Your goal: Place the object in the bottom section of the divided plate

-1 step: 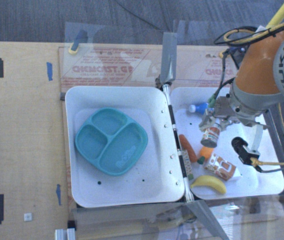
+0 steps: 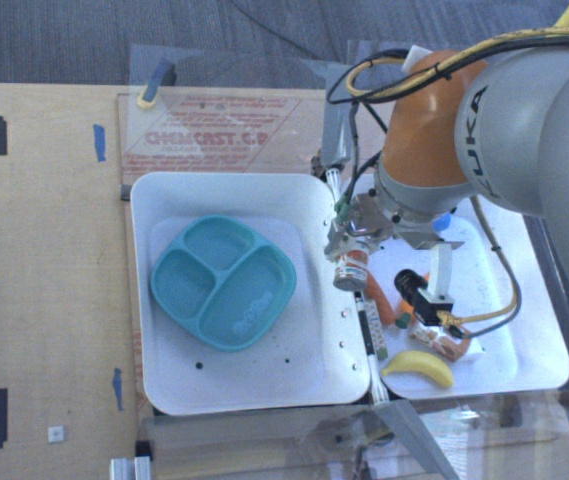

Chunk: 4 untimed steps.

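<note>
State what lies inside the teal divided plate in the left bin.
All three sections of the teal divided plate show bare teal surface with no object in them. The left bin floor beneath the plate is covered by it and cannot be seen.

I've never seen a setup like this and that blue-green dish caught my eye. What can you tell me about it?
The teal divided plastic plate is a rounded dish with three sections: two smaller ones toward the upper left and one large one toward the lower right, split by raised ridges. It looks smooth and matte, with a faint moulded mark in the large section. It lies flat, turned at an angle, on the floor of the left white bin.
</note>
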Each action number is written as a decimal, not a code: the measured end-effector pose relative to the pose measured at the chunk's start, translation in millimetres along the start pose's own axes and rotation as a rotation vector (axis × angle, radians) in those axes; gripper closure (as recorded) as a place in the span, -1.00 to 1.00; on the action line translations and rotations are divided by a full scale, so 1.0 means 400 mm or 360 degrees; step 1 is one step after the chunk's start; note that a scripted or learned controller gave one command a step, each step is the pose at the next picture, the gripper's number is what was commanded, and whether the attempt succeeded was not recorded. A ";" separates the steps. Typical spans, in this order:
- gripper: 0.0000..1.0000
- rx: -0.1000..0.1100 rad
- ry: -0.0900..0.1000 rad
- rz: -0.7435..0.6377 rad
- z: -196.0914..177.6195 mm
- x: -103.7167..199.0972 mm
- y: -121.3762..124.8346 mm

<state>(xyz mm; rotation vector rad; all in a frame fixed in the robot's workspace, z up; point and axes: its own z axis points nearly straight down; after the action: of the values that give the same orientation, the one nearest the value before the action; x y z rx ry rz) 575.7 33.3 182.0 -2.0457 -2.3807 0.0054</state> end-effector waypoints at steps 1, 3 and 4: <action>1.00 -0.0050 -0.0044 -0.0071 0.046 0.001 0.035; 1.00 -0.0080 -0.0061 0.0084 0.059 0.020 0.027; 1.00 -0.0081 -0.0057 0.0274 0.059 0.031 0.029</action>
<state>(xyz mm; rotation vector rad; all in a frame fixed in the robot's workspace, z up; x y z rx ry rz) 585.4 47.2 158.4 -2.2854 -2.2384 -0.0185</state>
